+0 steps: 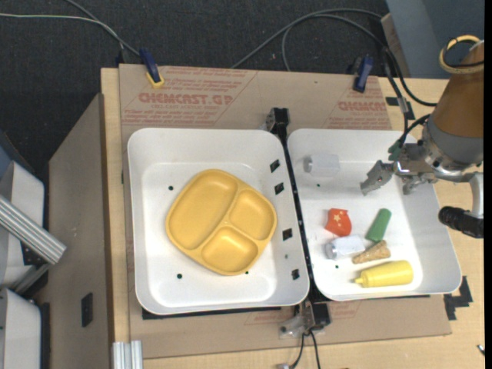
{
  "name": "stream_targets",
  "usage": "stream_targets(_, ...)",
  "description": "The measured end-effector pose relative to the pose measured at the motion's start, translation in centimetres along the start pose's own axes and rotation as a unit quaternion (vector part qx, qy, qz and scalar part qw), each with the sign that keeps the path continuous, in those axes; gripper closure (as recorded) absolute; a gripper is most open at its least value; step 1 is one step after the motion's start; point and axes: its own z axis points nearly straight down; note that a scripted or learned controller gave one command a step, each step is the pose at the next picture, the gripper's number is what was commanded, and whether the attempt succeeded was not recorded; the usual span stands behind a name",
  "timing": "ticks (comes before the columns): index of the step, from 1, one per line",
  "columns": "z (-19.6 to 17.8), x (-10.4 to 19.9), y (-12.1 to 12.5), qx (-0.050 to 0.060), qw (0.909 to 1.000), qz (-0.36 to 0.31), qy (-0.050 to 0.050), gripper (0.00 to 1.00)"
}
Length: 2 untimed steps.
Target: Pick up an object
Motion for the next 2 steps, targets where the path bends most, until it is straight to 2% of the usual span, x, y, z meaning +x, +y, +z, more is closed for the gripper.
stream_targets(1, 6.0, 0.9, -0.1, 0.000, 1.0000, 0.000, 0.000, 0.00)
stream_targets(2, 10.1, 1.1, 0.5, -0.008, 1.0000, -0.001, 0.002, 0.00)
